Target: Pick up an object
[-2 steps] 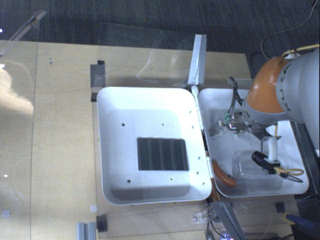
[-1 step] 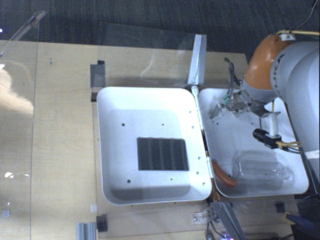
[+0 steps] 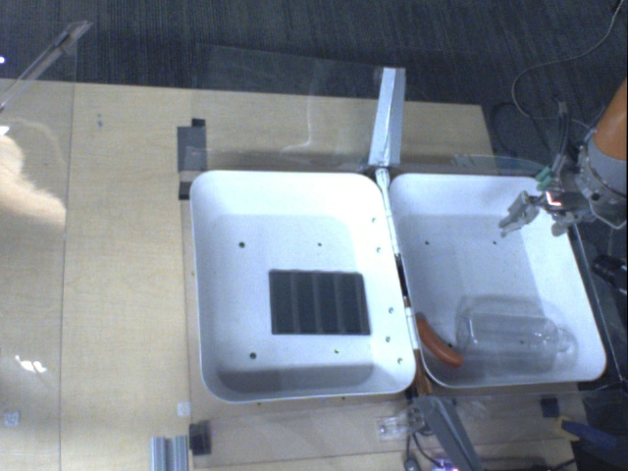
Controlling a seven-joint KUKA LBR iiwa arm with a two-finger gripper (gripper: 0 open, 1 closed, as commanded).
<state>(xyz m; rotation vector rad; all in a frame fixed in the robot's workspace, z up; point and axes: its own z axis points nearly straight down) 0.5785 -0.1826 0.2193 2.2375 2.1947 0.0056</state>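
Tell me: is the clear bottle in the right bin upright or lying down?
Lying down. The clear bottle lies on its side along the right bin floor, near the front edge, beside the orange piece.

Pale wooden bench top [image 3: 108,292], smooth, bearing two shallow white plastic bins side by side: left bin [image 3: 211,263], right bin [image 3: 589,346]. Dark grey carpeted floor [image 3: 245,13] beyond the far edge. Clear acrylic panel [image 3: 39,214] over the bench's left portion, catching glare.

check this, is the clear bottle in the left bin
No, the clear bottle lies in the right bin, beside an orange object.
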